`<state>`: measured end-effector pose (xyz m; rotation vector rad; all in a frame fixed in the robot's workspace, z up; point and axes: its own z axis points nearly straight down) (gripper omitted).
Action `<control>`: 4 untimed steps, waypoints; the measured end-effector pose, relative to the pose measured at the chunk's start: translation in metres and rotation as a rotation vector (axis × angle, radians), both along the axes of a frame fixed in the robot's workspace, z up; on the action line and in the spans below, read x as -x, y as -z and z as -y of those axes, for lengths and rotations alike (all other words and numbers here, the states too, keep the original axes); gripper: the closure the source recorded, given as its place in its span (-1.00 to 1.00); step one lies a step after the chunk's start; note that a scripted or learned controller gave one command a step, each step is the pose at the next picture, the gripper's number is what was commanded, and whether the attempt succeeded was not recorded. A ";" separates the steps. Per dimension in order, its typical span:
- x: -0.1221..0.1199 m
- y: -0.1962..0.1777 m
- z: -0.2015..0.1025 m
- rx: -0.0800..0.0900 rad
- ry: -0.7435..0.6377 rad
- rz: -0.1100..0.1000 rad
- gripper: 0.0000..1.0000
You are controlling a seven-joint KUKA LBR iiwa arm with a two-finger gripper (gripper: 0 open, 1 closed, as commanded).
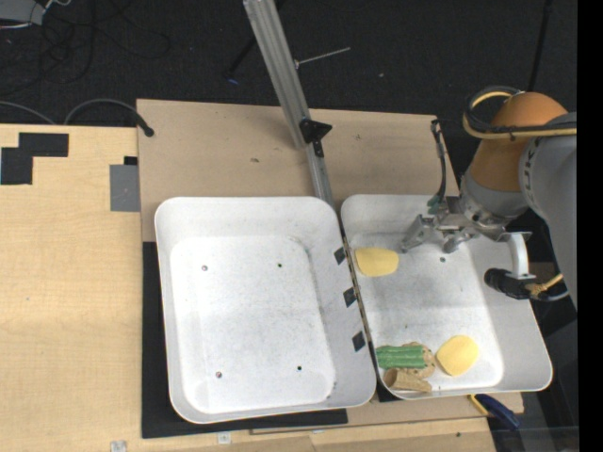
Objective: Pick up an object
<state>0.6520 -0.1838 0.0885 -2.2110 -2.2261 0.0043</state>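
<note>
The grey arm (551, 191) comes in from the right edge, its orange band (513, 135) sitting high over the far right corner of the right bin (528, 370), with the wrist bent down and leftward so that the gripper (431, 235) hangs over the upper part of that bin. Its fingers (415, 234) are spread apart with nothing between them, one metal tip pointing left toward the bin's middle wall and the other angled down to the bin floor. A pale yellow object (377, 262) lies on the bin floor to the left of and slightly below the gripper, near it but apart, close to the wall shared with the left bin (179, 224). Along the right bin's near edge lie a green object (401, 356), a tan object (411, 379) touching it just below, and a second round yellow object (458, 355) just beside them on the right. Black clips (346, 276) sit along the seam between the two bins. Both bins rest on a brown board (226, 149) on the bench, with a lighter wood surface (66, 290) to the left carrying black and grey patches. A slanted aluminium bar (283, 73) rises from the board behind the bins, and beyond it the floor is dark with loose cables (38, 3).
</note>
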 end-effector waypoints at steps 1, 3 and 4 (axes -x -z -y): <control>-0.001 -0.013 0.000 0.001 -0.001 0.003 1.00; -0.004 -0.107 -0.004 0.002 0.007 0.008 1.00; -0.008 -0.155 -0.011 0.002 0.005 0.009 1.00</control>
